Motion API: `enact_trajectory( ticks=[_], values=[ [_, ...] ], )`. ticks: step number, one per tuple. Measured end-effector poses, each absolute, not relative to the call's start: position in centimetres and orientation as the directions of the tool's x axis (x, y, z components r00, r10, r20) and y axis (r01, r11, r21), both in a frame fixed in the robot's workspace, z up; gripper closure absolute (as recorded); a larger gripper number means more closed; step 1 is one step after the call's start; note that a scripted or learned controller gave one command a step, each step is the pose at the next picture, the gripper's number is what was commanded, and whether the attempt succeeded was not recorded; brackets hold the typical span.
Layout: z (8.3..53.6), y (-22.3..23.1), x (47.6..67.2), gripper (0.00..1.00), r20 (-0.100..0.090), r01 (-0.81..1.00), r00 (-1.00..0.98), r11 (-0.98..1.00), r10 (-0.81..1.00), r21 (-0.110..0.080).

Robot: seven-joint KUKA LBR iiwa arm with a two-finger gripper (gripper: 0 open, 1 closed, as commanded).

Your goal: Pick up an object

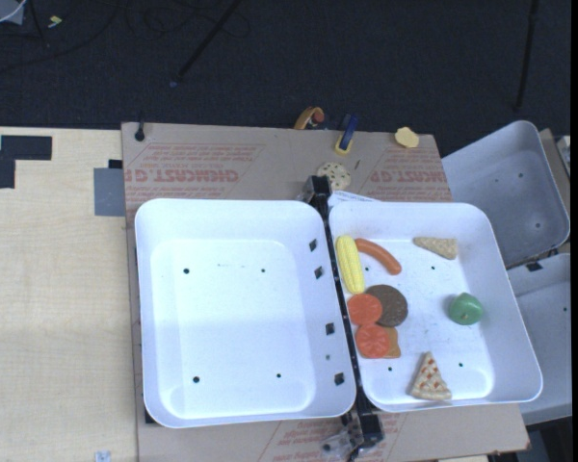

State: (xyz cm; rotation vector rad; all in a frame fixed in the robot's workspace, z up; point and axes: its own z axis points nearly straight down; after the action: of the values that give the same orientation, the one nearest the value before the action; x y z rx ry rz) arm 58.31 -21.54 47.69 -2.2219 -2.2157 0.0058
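Nothing's picked up yet, all the toy food like the corn (348,263) and green ball (465,308) sits in the right bin (506,287), and I can't tell the claw's state.

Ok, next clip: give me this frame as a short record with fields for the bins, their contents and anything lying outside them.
left bin: white, shallow, nothing seen inside
right bin: white, shallow, holds toy food
along divider: corn cob, sausage beside it
centre cluster: brown disc, two tomato slices overlapping it
wedges: one near the far edge, one near the front edge
right side: green round fruit, apart from the rest
outside bins: cookie, yellow piece, blue clip on the cardboard
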Motion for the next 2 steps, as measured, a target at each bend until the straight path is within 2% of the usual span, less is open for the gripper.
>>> enact_trajectory(
  ticks=[1, 2],
  values=[
    [32.3, -17.6, 54.5, 1.00, 0.007, 1.000, 0.002, -0.002, 1.000, -0.018],
    [54.8, -16.6, 53.0, 1.00, -0.005, 1.000, -0.002, 0.002, 1.000, 0.016]
  ],
)
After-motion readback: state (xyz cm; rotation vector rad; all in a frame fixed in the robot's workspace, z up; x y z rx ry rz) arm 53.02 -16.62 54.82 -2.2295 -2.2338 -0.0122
